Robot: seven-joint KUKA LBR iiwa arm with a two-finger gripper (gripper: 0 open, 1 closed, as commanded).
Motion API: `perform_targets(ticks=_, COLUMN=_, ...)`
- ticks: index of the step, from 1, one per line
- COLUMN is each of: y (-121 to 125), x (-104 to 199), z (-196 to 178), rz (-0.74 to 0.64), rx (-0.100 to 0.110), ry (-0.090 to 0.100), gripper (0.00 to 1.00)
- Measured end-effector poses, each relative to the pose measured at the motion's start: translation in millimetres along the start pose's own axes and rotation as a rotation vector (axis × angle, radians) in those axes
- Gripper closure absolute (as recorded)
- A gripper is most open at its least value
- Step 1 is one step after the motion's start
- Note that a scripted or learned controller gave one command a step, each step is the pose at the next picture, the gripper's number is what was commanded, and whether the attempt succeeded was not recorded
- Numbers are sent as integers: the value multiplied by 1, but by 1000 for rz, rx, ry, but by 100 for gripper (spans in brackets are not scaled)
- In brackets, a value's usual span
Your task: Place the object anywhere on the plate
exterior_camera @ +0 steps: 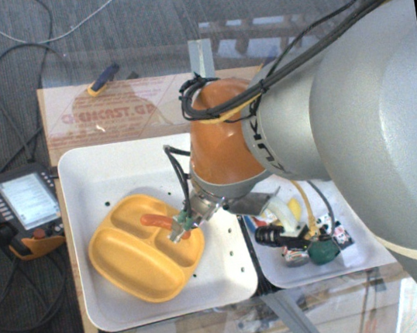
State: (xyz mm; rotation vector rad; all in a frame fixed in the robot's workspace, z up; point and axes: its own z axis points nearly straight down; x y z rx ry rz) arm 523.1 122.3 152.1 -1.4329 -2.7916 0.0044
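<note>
Here: end effector beside orange object on yellow plate, grip unclear; board reads "CHEMCAST".

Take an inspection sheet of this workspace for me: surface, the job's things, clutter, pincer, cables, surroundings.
Surface: left bin and right bin, both white, side by side on a cardboard sheet.
Job's things: yellow divided plate in the left bin; orange-red object lying on the plate.
Clutter: green object among small mixed items in the right bin, too small to name.
Grippers: pincer over the plate, at the orange-red object's right end; grip cannot be told.
Cables: dark cables looped over the wrist; floor cables on the carpet.
Surroundings: control pendant on the carpet left of the bench; small yellow-and-blue item at the cardboard's far edge.
</note>
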Motion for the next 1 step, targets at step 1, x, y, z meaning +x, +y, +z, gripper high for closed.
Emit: perform_targets(ticks=1, y=0, x=0, z=0, rz=0, rx=0, ry=0, gripper=0)
